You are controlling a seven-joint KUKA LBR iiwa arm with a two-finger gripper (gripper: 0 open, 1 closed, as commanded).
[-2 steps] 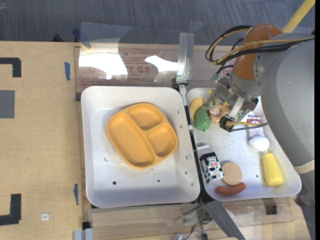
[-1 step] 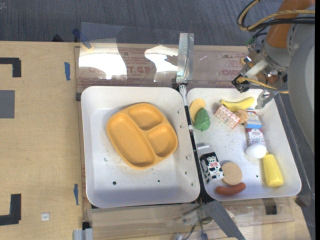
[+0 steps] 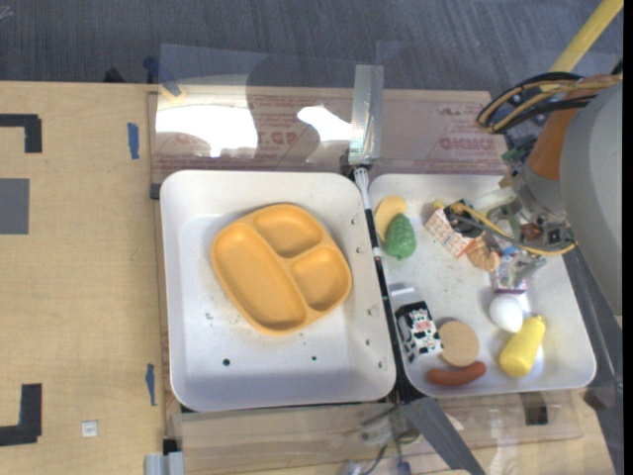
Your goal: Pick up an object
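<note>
The right bin (image 3: pixel 569 364) holds several small objects. A green toy (image 3: pixel 400 237) lies against a pale yellow piece (image 3: pixel 390 209) at its left wall. A crumpled snack packet (image 3: pixel 457 231) sits in the middle back. Along the front lie a black-and-white carton (image 3: pixel 416 330), a tan round disc (image 3: pixel 458 341), a red-brown sausage (image 3: pixel 456 373), a white egg (image 3: pixel 506 314) and a yellow bottle (image 3: pixel 522 345). My gripper (image 3: pixel 510 270) hangs low over the bin's right half, just above the egg and right of the packet. I see nothing clearly held in it.
The left bin (image 3: pixel 188 344) carries a yellow divided plate (image 3: pixel 281 265). A metal post (image 3: pixel 366 117) stands behind the wall between the bins. The grey arm (image 3: pixel 593 166) with its cables covers the right bin's back right corner.
</note>
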